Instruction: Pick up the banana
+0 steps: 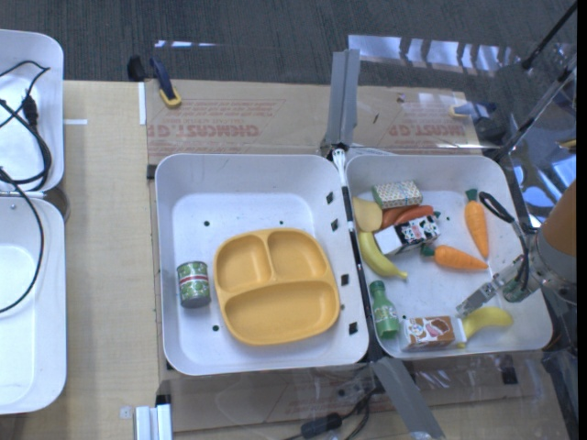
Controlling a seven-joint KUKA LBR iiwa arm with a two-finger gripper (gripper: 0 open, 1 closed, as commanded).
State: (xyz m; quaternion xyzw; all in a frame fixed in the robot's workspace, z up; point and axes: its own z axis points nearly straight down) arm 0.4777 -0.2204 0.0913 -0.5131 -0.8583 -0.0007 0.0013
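Observation:
A yellow banana lies along the left wall of the right bin, its curve running from a pale potato-like piece down toward a green bottle. A second, shorter yellow banana-shaped piece rests near the bin's front right corner. My gripper hangs low just above and behind that shorter piece, reaching in from the right under the grey arm. Nothing shows held in it.
The right bin also holds two carrots, a cow-patterned carton, a red item, a small patterned box and a snack box. A yellow divided plate and a green can sit in the left bin.

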